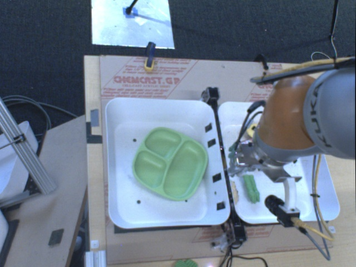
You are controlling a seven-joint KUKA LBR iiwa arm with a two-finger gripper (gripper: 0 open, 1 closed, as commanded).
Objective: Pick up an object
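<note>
partly hidden: claw [240, 166] under wrist, grip unclear | green block [251, 187] beside | right bin [328, 199]

Red print runs across the protective sheet [167, 74] lying on the table [92, 82] behind the bins: the large line reads "CHEMCAST" followed by what looks like "GP", and the smaller lines above and below it are too fine to make out. On the arm's grey casing [328, 115] at the right, dark letters "KU" show, the rest cut off at the frame edge.
</note>
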